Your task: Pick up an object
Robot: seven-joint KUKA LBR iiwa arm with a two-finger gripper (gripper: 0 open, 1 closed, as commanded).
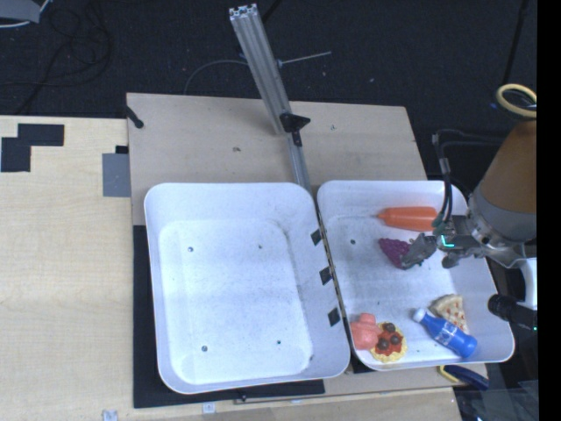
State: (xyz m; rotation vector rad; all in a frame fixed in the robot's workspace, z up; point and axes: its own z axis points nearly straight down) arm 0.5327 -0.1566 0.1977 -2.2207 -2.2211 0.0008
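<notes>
My gripper (422,251) hangs low over the right bin (368,283), at its right-middle. Its tip is right against a purple bunch of grapes (393,249), which lies on the bin floor just to its left. An orange carrot (408,217) lies just behind them. Along the front of this bin sit a pink toy (364,330), a small berry tart (388,343), a blue bottle (447,334) and a pizza slice (451,308). The arm's orange band (517,174) shows at the right.
The left bin (228,288) stands beside the right one, with black clips (325,274) along the shared rim. A metal rail (263,64) slants up from behind the bins. A yellow and blue tool (465,375) lies outside the right bin's front corner.
</notes>
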